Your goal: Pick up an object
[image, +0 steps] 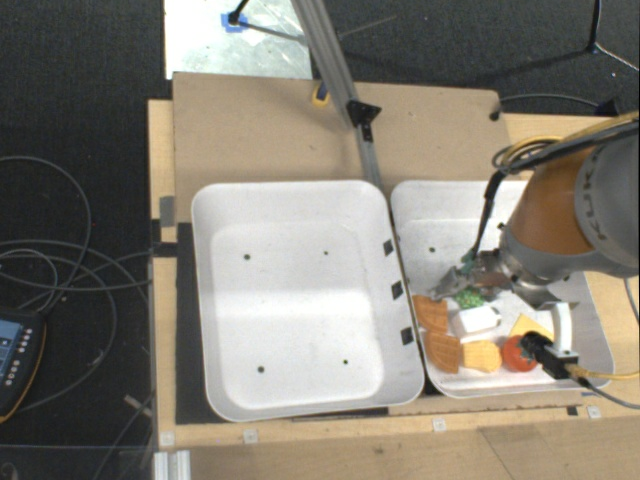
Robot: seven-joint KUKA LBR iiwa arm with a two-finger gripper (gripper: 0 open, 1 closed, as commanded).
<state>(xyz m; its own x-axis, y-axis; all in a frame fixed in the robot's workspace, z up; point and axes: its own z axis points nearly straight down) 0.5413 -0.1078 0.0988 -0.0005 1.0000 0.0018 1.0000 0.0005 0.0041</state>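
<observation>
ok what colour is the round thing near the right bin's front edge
Red, seen in the camera view.

Small objects (470,336) are crowding the right bin's (430,213) near end. The gripper (470,273) is hanging just behind them. The left bin (290,298) is sitting beside it.

place: robotics lab | cues: 2 white bins (290,298) on bench (260,128), floor cables (60,258), tripod leg (325,33)

Right bin (440,218) partly behind arm (560,218)
</observation>
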